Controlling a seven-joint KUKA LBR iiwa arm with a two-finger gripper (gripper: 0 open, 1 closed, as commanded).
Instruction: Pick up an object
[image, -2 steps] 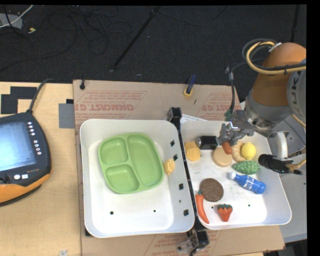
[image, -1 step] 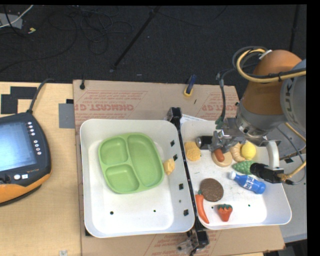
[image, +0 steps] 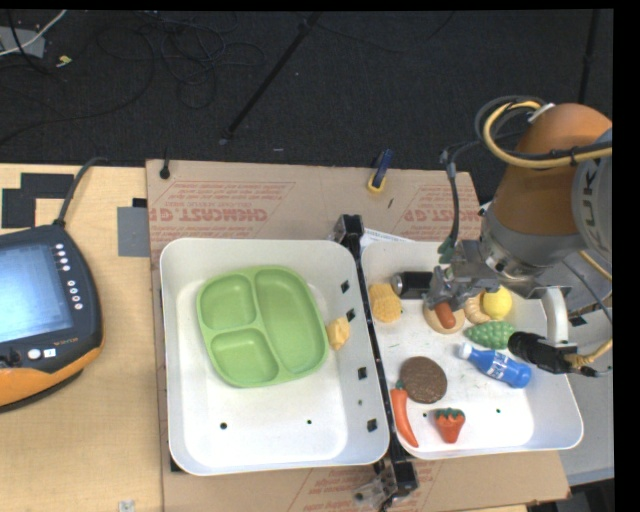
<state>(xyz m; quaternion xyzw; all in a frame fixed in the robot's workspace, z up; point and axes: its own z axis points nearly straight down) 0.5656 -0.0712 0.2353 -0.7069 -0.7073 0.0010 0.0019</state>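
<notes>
My gripper (image: 452, 296) hangs low over the back of the right bin (image: 545, 425), right above a red and tan sausage-like toy (image: 441, 317). A yellow lemon (image: 496, 301) lies just to its right, with a green knobbly toy (image: 488, 334) below that. In the same bin are a blue bottle (image: 498, 365), a brown round cookie (image: 425, 380), an orange carrot (image: 403, 416), a red strawberry-like toy (image: 450, 425), a yellow corn piece (image: 384, 302) and a dark cylinder (image: 411, 283).
The left bin (image: 190, 420) holds a green divided plate (image: 262, 326) and a small yellow piece (image: 340, 332) by the divider. A tablet (image: 40, 310) lies at far left. The arm's cables and black fitting (image: 545, 352) hang over the right bin's right side.
</notes>
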